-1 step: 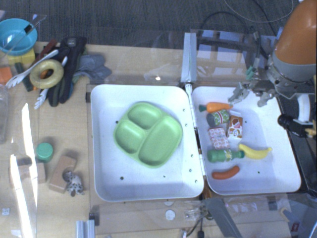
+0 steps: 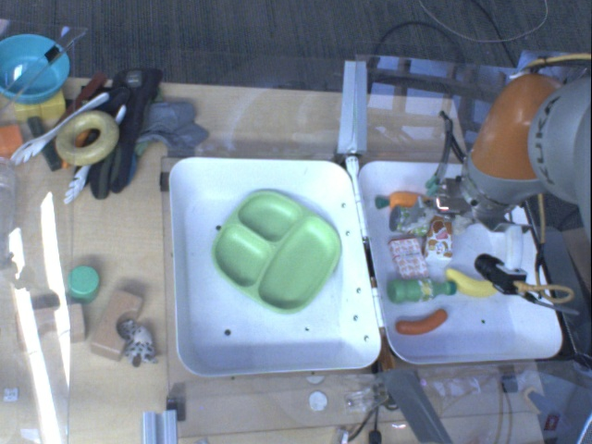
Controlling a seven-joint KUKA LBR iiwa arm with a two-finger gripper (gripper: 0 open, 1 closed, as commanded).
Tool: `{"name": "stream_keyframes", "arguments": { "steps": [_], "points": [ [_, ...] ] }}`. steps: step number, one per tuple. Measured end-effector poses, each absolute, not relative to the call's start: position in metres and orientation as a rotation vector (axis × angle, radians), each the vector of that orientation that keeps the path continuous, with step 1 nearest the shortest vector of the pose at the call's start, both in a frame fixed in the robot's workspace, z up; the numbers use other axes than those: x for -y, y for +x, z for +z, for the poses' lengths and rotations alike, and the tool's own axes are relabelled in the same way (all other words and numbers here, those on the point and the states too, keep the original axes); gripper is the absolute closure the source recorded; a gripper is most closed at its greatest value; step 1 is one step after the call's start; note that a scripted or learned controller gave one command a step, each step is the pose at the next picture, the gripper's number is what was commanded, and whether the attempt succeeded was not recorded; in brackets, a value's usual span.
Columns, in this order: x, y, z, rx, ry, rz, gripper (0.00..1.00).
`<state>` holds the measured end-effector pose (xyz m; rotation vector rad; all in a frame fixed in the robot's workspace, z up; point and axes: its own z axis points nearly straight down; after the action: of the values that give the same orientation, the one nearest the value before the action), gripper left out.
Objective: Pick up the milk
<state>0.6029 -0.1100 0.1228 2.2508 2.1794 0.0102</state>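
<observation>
Small milk carton [image 2: 438, 237] in right bin [image 2: 546, 340]: prob. light, stiff-ish, pinch flat sides; claw [image 2: 450, 203] just above, grip state unclear.

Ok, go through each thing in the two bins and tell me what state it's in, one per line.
Green divided plate: right way up in the left bin, nothing on it.
Milk carton: in the right bin, below the arm's wrist; grip not visible.
Green bottle: lying on its side.
Banana: lying flat beside the bottle.
Sausage: lying flat, apart from the rest.
Carrot: lying near the bin's back wall.
</observation>
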Motion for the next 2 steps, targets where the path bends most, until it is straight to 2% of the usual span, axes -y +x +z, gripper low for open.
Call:
{"name": "stream_keyframes", "arguments": {
  "steps": [1,2],
  "points": [
    [0.135,0.611,0.099,-2.475,1.901,0.026,0.00],
    [0.134,0.614,0.112,-2.469,1.891,0.033,1.00]
  ]
}}
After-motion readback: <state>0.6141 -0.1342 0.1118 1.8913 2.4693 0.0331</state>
